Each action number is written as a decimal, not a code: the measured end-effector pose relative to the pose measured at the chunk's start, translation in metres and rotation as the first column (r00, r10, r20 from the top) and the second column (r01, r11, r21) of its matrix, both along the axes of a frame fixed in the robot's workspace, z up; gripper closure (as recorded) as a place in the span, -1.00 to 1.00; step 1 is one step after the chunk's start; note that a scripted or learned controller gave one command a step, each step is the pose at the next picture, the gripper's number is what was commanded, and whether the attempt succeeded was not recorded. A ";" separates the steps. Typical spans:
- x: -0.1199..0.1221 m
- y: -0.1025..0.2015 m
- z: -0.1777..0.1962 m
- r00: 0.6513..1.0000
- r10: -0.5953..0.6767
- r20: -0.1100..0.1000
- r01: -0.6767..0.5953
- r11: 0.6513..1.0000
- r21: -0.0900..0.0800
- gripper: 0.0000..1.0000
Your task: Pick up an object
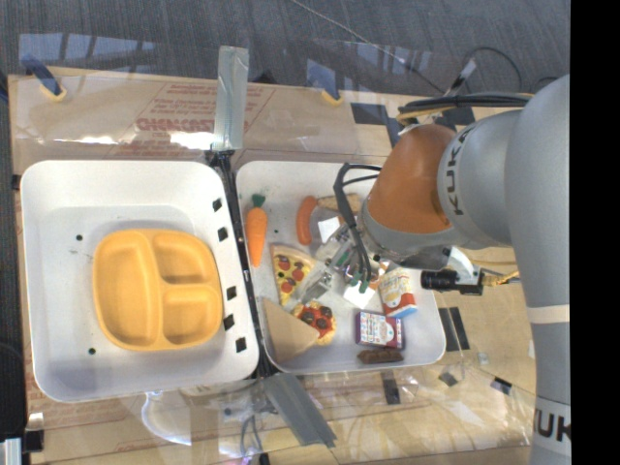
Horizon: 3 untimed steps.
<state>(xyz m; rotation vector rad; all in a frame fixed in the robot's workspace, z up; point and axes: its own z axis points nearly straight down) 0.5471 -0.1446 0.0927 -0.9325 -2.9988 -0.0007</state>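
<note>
My gripper (336, 263) hangs low over the middle of the right bin (426, 347), under the orange wrist band. It sits just right of a pizza slice (288, 270) and just below a red sausage (306, 219). An orange carrot (256, 233) lies along the bin's left wall. A second pizza slice (316, 319) lies toward the front, with a tan wedge beside it. A small red, white and blue carton (396, 293), a purple box (378, 329) and a brown bar (380, 356) lie under the wrist's right side. Nothing visibly sits in the gripper.
The left bin (48, 356) holds a yellow divided plate (155, 287). The bulky grey arm covers the right bin's right side and far corner. Black cables run behind the arm. Tape strips mark the seam between the bins.
</note>
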 end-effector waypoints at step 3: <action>0.061 -0.045 0.001 0.876 -0.482 0.003 0.482 0.876 -0.001 -1.00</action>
